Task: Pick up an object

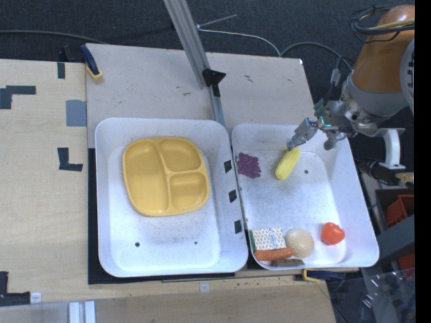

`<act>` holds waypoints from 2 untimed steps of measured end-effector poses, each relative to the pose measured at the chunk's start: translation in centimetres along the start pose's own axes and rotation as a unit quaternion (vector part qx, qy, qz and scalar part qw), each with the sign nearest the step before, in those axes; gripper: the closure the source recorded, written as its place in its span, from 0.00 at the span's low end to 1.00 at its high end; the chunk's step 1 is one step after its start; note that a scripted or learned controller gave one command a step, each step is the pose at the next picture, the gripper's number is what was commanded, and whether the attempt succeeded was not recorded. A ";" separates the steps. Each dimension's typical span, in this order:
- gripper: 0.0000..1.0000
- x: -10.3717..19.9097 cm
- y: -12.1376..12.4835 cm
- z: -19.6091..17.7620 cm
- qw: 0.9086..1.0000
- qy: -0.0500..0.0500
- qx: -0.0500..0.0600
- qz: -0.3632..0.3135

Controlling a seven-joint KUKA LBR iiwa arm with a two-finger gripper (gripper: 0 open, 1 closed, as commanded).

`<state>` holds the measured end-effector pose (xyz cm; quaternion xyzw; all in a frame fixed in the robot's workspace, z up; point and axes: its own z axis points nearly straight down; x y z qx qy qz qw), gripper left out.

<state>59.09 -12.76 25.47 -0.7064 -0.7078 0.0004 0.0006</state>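
Two shallow white bins sit side by side on a pale wooden bench, with dark carpet beyond the far edge and a slanted aluminium rail (190, 32) crossing over the far side. The left bin (114, 247) carries a yellow divided tray (166, 175) lying flat near its middle. In the right bin (350, 207), a purple bunch of grapes (248, 165) lies near the far left, and just to its right is a yellow corn cob (287, 163), tilted. Along the near edge lie a checkered block (267, 237), an orange carrot (273, 254), a pale round bun (300, 241) and, a little farther right, a red tomato (332, 233). The gripper (315, 136) hovers over the far right part of that bin, its fingers spread apart with nothing between them; one fingertip is just beside the far end of the corn cob.
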 end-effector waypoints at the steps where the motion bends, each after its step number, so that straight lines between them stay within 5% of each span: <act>1: 0.00 3.5 -1.6 15.2 1.000 0.001 0.005 0.000; 2: 0.00 3.4 -9.8 6.1 1.000 0.000 -0.001 0.002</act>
